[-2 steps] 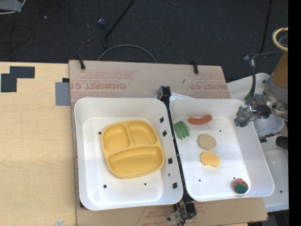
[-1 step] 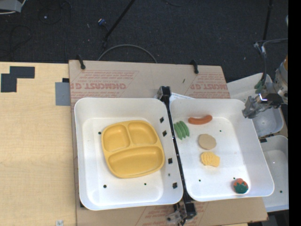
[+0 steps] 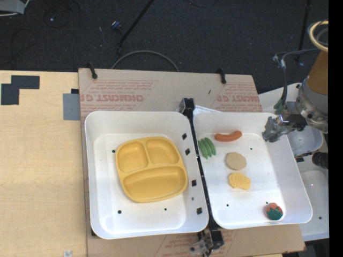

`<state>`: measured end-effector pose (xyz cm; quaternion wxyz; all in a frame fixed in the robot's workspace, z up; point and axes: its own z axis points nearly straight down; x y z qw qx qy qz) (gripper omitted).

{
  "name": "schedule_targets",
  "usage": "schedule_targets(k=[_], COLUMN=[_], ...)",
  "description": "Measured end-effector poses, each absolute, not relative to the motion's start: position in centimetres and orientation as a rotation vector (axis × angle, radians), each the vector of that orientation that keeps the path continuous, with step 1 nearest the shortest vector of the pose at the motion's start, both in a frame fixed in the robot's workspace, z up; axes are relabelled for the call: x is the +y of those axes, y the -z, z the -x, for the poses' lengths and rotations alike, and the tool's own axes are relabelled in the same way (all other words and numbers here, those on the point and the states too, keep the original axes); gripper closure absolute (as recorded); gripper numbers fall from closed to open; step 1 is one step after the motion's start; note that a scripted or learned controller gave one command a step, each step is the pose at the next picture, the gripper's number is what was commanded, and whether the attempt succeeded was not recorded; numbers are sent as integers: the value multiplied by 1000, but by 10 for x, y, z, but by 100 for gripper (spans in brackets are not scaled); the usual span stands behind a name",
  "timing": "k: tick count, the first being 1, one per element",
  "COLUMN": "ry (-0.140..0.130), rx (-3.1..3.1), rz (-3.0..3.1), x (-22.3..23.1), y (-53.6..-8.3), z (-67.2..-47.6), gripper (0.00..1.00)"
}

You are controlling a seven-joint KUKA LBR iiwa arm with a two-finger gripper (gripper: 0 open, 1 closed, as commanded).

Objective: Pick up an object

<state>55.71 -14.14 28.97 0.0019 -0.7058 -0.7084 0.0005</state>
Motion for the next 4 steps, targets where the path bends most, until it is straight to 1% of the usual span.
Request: schedule_targets(k=[1, 2, 3, 4], ry=[-2, -4, -5, -6], rx=[-2223, -2223, -2222, -2222], rz=[2214, 2212, 2213, 2212], x=[-92, -34, 8, 56], y=[-287, -274, -252, -231], z=[-550, -533, -527, -513], gripper=[100, 100, 100, 100])
